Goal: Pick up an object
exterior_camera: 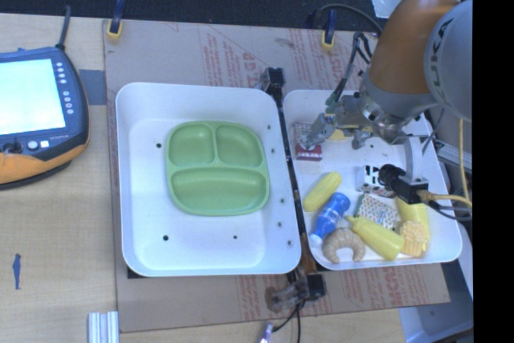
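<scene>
Now the arm (pixel 418 52) reaches in from the right over the far part of the right bin (pixel 450 253), its orange band above the grey wrist, and the gripper (pixel 320 129) hangs low near that bin's far left corner. Just below its tip lies a small red item (pixel 309 147) with a pale, whitish patch on it, boxy in outline and close to the bin's left wall. The gripper looks to be at or just above this item, but the view is too blurred to tell whether it touches it, and I cannot tell whether the gripper is spread or pressed together. The rest of the objects crowd the near half of the same bin: a yellow corn cob (pixel 323 190) lying at a slant, a blue bottle (pixel 329 215) with a white cap just beside it, a tan croissant (pixel 344 245) curled at the near edge, a long yellow piece (pixel 377 238), a checked packet (pixel 376 210) and a second, paler corn piece (pixel 414 238) near the right corner. The left bin (pixel 140 245) bears a green divided plate (pixel 217 169) at about its middle. Both bins sit on a brown cardboard sheet (pixel 201 52), and a pendant (pixel 36 104) with a bright screen lies on the bench well to the left.
</scene>
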Robot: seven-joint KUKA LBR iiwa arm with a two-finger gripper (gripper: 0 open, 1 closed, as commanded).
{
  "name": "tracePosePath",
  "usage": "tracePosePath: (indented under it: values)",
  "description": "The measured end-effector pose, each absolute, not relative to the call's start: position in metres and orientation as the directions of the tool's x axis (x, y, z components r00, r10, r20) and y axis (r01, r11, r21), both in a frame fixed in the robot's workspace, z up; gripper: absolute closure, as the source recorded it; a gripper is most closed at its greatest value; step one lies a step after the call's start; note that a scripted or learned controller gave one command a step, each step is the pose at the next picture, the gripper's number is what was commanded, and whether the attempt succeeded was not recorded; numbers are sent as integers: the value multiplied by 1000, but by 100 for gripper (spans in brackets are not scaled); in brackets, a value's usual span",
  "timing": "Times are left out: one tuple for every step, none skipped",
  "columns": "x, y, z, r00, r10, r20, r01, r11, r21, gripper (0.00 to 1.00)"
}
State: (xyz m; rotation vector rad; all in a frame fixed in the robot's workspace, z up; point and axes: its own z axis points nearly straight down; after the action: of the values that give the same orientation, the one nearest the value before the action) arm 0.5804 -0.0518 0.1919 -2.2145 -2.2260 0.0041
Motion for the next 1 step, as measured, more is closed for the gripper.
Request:
tracePosePath:
  values:
    - [515,-56,192,-6,1000,-1,1000,6,-4,0]
